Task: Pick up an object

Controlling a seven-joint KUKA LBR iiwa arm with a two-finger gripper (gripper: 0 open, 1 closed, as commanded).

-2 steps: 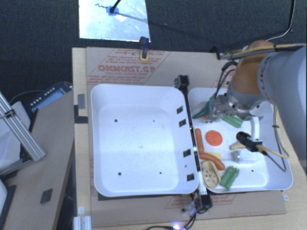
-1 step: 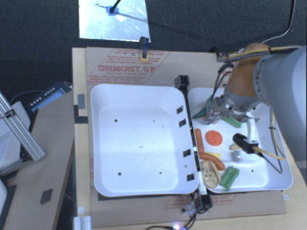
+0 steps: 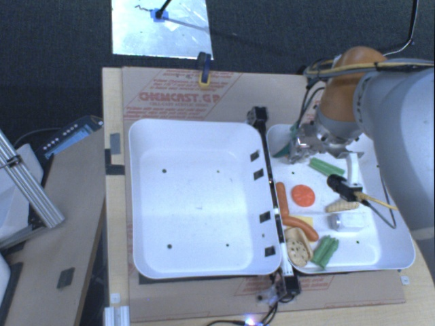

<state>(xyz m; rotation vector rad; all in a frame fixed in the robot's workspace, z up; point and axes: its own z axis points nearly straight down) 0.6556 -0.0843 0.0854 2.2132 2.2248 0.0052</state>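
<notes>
Toys crowd the right bin (image 3: 391,253): red disc (image 3: 303,195), sausage (image 3: 300,225), cookie (image 3: 297,246), green pod (image 3: 325,250); left bin (image 3: 197,260) bare; gripper (image 3: 299,151) low at its far edge, finger state unclear.

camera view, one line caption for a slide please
Grey KUKA arm's gripper hangs over the right white bin of toy food, including a round red slice; beside it, the left white bin.

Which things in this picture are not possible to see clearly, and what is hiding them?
- Gripper, camera view: too small and dark against the wrist; whether it grips anything is unclear.
- Right bin: its far corner is covered by the arm.
- Green piece: its upper end goes under the wrist.
- Pale object beside the red disc: too blurred to identify.
</notes>
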